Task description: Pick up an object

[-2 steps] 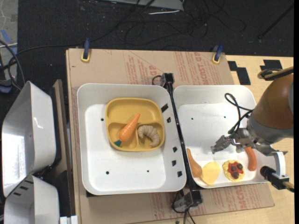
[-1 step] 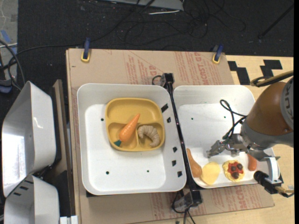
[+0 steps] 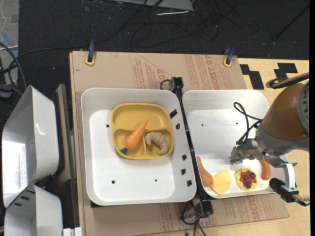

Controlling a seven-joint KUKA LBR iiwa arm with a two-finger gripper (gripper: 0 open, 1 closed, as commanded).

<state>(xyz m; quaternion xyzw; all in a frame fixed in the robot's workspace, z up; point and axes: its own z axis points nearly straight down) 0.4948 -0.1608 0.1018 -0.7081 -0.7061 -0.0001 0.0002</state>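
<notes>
Here, gripper sits low in right bin, at five o'clock; cannot tell its grip. Nearby: pizza, cheese. Left bin's plate holds carrot, shrimp.

A toy carrot lay slantwise in a yellow divided plate in the left bin, beside a pale curled shrimp. In the right bin, along the near wall, lay an orange drumstick-shaped piece, a pale yellow round piece, a small tart with red and dark toppings, and a small orange-red piece.
</notes>
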